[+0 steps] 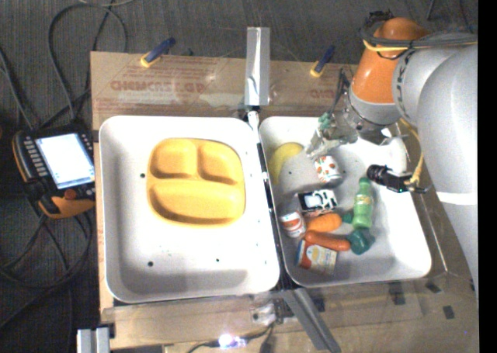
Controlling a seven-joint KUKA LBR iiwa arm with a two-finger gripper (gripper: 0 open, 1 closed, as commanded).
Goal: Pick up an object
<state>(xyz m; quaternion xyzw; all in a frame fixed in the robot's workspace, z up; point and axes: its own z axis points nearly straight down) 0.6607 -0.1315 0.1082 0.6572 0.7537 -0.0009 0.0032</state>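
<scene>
So the gripper (326, 133) was down in the right bin (404, 254), up near its back edge, right above a small white cup with red spots (327, 166) and next to a yellow ball (285, 159). Couldn't tell how it was set, honestly. The green bottle (363, 205), carrot (324, 223) and other bits sat further forward. The left bin (116, 258) had a yellow divided tray (197, 181).

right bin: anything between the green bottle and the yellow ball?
Yes. In the camera view, a small black-and-white toy car lies between the green bottle and the yellow ball, with a white cup with orange spots just above that line.
</scene>
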